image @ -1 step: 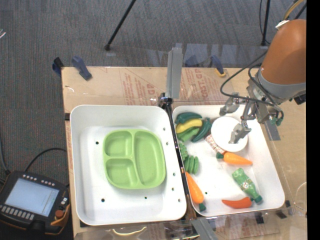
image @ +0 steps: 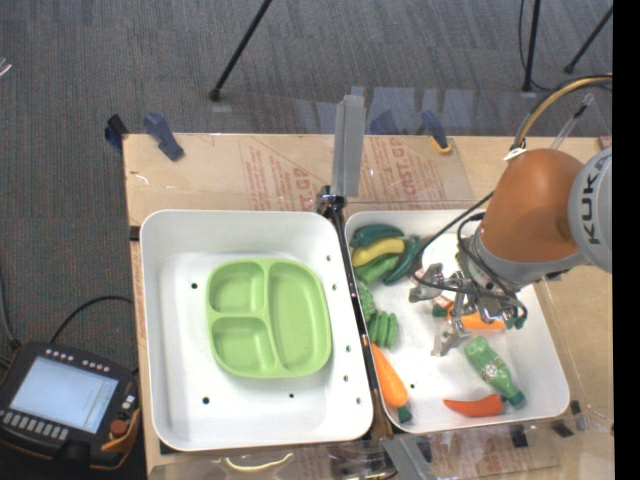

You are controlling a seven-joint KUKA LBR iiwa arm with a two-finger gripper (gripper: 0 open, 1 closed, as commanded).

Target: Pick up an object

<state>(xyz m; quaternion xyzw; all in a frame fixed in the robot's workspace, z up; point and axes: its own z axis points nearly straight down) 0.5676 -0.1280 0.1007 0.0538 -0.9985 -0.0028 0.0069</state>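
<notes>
My gripper (image: 440, 311) hangs low over the middle of the right bin (image: 555, 368), its two metal fingers spread apart, so it is open. A small orange object (image: 482, 321) lies just to the right of the fingers, partly hidden under the wrist; I cannot see it between them. A green bottle (image: 492, 368) lies right below the gripper, and a red chili (image: 472, 405) sits near the bin's front edge. A carrot (image: 391, 378) rests along the bin's left wall.
Yellow and green vegetables (image: 380, 250) are piled at the right bin's back left, with green pods (image: 382, 326) below them. The left bin (image: 170, 258) holds a green divided plate (image: 268, 318). A teach pendant (image: 65, 398) lies off the bench's left.
</notes>
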